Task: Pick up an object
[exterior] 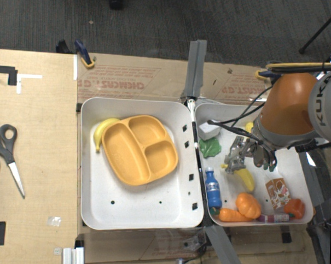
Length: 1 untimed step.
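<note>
On the left of the bench, a pair of scissors [8,152] lies on bare wood, well apart from the bins. Next to the right, the left bin [96,208] holds an orange divided plate [140,149] with a yellow banana [102,131] tucked against its left edge.

Further right, the right bin [303,173] is crowded: a green item [211,147] at its left side, a blue bottle [212,188] nearer, an orange fruit [247,205] and a carrot [230,215] along the near wall, a small printed packet [277,192] and a red item [296,207] to the right.

The arm reaches in from the right, and its gripper [236,158] hangs low over this bin, just above a yellow object [245,179] lying between the bottle and the packet. Whether the fingers are spread or closed cannot be told from this slant, and nothing is visibly held.

The step in hand looks like the descent toward a pick. The next move likely calls for lowering onto the yellow object and closing squarely on it without nudging its neighbours.
</note>
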### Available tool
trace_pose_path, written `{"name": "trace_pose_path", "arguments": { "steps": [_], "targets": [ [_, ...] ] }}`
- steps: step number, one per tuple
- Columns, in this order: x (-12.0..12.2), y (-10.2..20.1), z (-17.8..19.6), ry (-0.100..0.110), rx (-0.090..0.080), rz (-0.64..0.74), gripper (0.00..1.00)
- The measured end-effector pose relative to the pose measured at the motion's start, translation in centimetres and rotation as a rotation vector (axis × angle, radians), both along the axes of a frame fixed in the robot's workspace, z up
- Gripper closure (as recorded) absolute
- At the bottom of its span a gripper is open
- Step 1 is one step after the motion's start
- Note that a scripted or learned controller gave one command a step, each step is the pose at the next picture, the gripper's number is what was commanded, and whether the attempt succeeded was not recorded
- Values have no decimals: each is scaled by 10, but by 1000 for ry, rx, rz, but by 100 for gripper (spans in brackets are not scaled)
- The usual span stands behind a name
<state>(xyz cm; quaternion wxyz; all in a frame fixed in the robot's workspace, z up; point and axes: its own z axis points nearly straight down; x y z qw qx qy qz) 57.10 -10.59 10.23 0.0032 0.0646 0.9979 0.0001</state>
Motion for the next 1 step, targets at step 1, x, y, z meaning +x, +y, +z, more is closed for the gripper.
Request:
{"name": "trace_pose_path", "arguments": {
  "steps": [1],
  "targets": [
    [0,0,0,0,0,0,0]
  ]
}}
